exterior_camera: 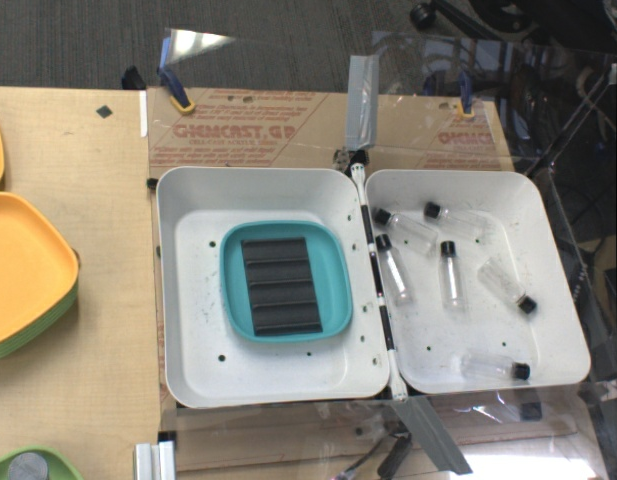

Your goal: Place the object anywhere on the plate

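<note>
A teal square plate [286, 280] lies in the middle of the left white bin [193, 218]. On it rests a dark grey ribbed block [280, 286]. The right white bin [548, 258] holds several clear plastic vials with black caps: one [449, 271] near the middle, one [393, 268] along the left wall, one [508, 286] to the right and one [493, 370] near the front edge.
Stacked orange plates [23, 278] sit on the wooden bench at the far left. A green round lid [28, 465] shows at the bottom left corner. Cardboard [258, 128] lies behind the bins, with dark equipment at the top right.
</note>
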{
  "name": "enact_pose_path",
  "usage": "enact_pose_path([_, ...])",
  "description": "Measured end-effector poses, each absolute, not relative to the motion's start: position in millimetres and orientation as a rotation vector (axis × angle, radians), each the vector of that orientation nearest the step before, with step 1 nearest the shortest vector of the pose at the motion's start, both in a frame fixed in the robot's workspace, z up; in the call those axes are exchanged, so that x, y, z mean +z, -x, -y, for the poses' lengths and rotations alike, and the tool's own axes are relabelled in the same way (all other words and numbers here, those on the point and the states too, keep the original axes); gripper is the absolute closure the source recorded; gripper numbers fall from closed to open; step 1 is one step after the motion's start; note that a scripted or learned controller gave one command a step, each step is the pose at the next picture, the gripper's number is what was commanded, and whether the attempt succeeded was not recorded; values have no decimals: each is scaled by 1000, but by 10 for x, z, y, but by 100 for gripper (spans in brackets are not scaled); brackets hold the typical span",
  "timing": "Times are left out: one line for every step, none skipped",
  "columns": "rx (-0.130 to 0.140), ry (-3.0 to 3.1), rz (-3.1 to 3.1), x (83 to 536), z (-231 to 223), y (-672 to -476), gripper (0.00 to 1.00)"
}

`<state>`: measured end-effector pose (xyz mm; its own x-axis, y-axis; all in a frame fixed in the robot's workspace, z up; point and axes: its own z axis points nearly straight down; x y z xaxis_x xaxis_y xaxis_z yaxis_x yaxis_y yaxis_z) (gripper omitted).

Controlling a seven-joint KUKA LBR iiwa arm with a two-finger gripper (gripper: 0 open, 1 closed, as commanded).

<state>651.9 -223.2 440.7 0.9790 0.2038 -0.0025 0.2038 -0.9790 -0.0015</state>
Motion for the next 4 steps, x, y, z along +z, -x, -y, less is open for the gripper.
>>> enact_pose_path([3, 3124, 320, 4408, 2231, -6520, 0])
enact_pose_path([3, 3124, 320, 4408, 2231, -6520, 0])
enact_pose_path([3, 3124, 320, 4408, 2231, -6520, 0])
enact_pose_path([3, 3124, 320, 4408, 2231, -6520, 0])
